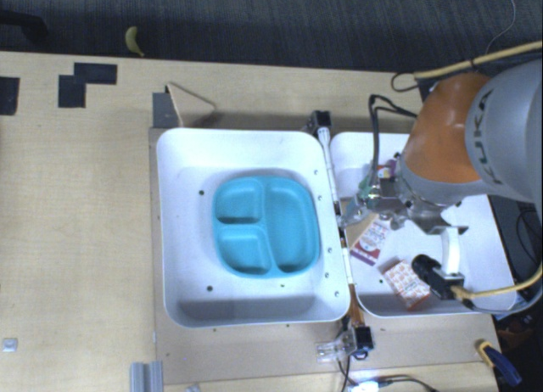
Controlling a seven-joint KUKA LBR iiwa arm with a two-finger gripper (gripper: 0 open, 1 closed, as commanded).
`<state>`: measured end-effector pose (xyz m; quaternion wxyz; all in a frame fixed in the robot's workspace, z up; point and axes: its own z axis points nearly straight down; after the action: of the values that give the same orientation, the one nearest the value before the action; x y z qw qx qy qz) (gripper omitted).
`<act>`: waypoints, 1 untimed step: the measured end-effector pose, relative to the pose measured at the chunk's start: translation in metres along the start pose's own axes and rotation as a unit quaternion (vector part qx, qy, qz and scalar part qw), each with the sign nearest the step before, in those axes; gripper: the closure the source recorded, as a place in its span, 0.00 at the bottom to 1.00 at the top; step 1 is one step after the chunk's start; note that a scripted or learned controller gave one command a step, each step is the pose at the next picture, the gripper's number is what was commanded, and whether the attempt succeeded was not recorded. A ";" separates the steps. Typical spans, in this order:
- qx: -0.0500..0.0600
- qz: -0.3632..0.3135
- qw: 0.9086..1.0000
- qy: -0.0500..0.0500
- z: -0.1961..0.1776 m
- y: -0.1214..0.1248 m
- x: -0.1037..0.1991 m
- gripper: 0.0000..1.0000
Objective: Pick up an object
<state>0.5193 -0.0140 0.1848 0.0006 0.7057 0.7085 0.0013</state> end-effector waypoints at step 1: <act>-0.004 -0.005 1.000 0.007 0.035 0.005 -0.023 0.00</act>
<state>0.5243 -0.0369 0.1494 -0.0016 0.7022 0.7119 0.0091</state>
